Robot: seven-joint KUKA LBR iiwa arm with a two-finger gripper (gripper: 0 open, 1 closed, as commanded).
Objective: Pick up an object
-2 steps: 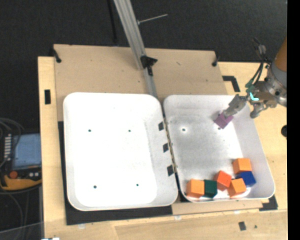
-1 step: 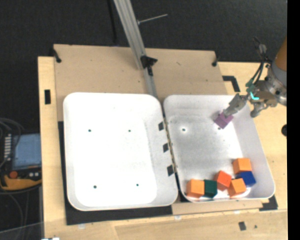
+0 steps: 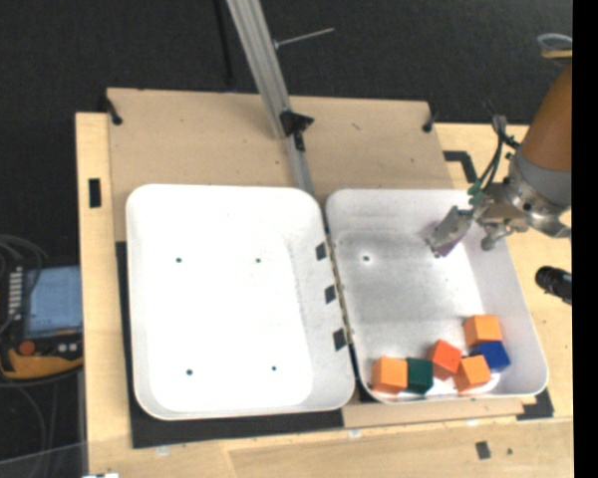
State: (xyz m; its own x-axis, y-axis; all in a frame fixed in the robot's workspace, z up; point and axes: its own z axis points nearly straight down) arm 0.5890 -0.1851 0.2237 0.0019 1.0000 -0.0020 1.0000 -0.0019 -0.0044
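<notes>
The gripper (image 3: 447, 235) is hanging far above the blocks (image 3: 441, 363) at the bin's (image 3: 399, 217) near end; grip unclear.

From where I stand, the left bin (image 3: 229, 297) offers an open white floor. In the right bin (image 3: 409, 277) the middle and far floor are bare too, though the gripper (image 3: 448, 232) hangs over the far right part. The blocks (image 3: 444, 361) crowd the near rim, several touching, leaving little room between them. A slanted metal post (image 3: 269, 78) stands beyond the bins.
</notes>
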